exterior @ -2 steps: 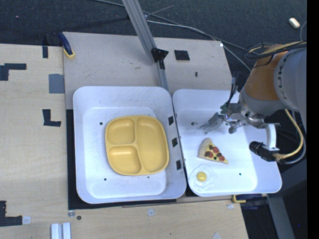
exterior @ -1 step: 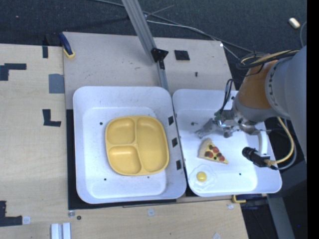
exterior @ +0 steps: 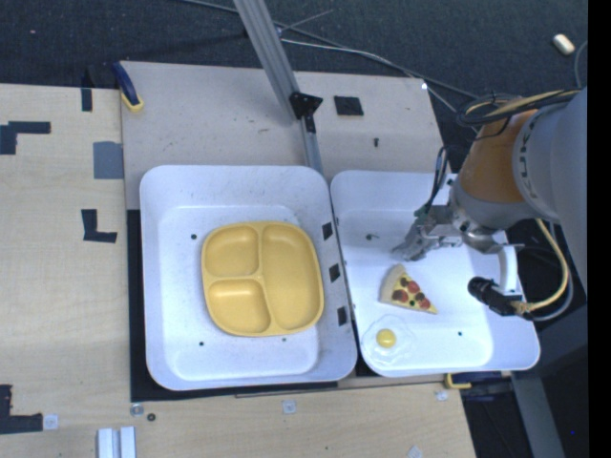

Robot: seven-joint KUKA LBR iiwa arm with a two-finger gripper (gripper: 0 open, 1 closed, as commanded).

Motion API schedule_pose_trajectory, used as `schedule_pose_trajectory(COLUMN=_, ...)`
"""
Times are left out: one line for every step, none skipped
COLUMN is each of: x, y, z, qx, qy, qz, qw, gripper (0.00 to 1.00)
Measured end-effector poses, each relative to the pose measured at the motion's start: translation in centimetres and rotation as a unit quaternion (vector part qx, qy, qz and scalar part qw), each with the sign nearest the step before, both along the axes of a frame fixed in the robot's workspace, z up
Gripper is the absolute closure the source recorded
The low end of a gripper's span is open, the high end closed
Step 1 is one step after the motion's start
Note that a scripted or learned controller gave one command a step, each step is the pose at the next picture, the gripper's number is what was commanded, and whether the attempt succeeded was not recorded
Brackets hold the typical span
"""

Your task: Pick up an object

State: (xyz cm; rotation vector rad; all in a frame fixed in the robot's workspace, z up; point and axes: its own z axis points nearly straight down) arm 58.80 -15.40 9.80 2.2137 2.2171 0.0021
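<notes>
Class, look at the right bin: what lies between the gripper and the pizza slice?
Nothing: in the camera view, bare white bin floor separates the gripper from the pizza slice just below it.

Pale wooden bench with dark tape patches, dark carpet floor beyond.

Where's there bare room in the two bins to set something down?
Left bin: only narrow margins around the yellow divided plate. Right bin: bare floor in its far-left part and between the pizza slice and fried egg. Crowded around the gripper.
</notes>
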Motion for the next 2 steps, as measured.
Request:
schedule_pose_trajectory(x=0.6, y=0.6, z=6.0, qx=0.0022, qy=0.001, qz=0.0, qw=1.0, gripper=1.0)
schedule_pose_trajectory(x=0.7, y=0.6, z=11.3, qx=0.002, qy=0.002, qz=0.0, qw=1.0, gripper=1.0)
